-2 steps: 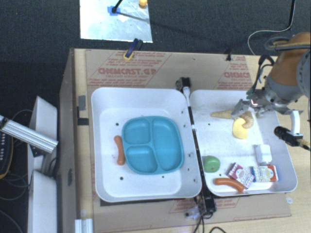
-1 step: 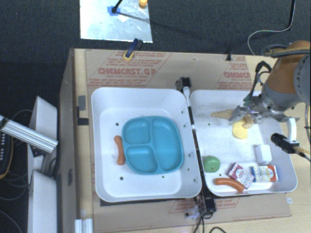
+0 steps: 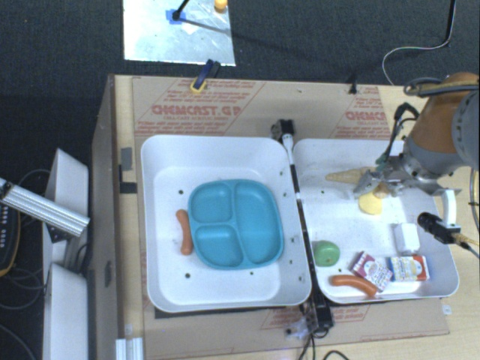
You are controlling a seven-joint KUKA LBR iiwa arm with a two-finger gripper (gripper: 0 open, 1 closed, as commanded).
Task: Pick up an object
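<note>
STEP: descending on yellow lemon-like piece [image 3: 370,204], far part of right bin [image 3: 450,280] | GRIPPER [image 3: 382,183]: just above it, open-or-closed cannot tell | ADVICE: centre over piece, clear of cone [image 3: 346,175] to left

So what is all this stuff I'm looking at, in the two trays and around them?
left bin: 1, white, left half of the bench
right bin: 1, white, right half of the bench
divided plate: 1, blue, middle of the left bin
sausage: 1, orange, left bin, beside the plate's left edge
sausage: 1, orange, right bin, near edge
round item: 1, green, right bin, near the divider
lump: 1, yellow, right bin, just below the claw
cone: 1, tan, right bin, far side
block: 1, white, right bin
small cartons: 2, red and white, right bin, near edge
arm: 1, grey and orange, from the right
claw: 1, over the right bin
</note>
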